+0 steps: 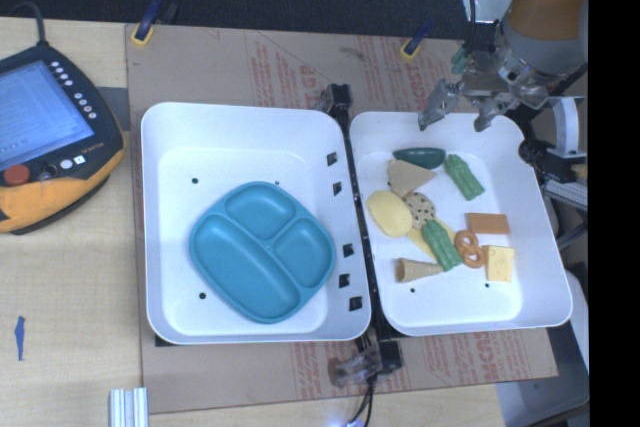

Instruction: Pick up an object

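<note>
- Tool (461,111) hangs spread wide, grasping nothing, above the right bin's (552,310) far rim
- Dark green pod (419,156) lies just below it; likely light, stiff, slippery plastic; best pinched across its narrow middle

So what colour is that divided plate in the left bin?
Light blue; the divided plate shows clearly in the camera view.

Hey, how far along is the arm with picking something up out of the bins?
Nothing looks picked yet. The claw hangs open above the far edge of the right bin, with nothing between its fingers. The toy food, such as the yellow lemon and green pickle, lies in that bin. Descending, gripping and lifting remain.
</note>
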Controlling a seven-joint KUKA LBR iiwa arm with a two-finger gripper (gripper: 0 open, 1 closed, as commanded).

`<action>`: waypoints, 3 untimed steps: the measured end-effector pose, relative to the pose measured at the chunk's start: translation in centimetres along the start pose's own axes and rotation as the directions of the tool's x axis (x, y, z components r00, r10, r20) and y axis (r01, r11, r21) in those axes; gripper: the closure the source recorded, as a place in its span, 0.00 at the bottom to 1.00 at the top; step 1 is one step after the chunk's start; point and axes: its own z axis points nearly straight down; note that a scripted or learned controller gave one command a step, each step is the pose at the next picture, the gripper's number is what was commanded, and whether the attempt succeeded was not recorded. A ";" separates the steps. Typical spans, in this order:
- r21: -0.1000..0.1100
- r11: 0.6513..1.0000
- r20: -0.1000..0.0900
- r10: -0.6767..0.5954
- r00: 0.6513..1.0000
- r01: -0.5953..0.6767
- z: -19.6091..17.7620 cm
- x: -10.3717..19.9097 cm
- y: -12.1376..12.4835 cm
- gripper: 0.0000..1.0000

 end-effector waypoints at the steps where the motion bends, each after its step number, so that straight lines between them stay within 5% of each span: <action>1: 0.009 1.000 -0.001 0.002 1.000 -0.002 6.8 1.0 -4.4 0.00; 2: -0.001 1.000 0.003 -0.002 1.000 0.002 16.8 -0.8 1.0 0.00; 3: 0.012 1.000 -0.004 0.002 1.000 -0.002 16.5 0.8 -11.5 0.00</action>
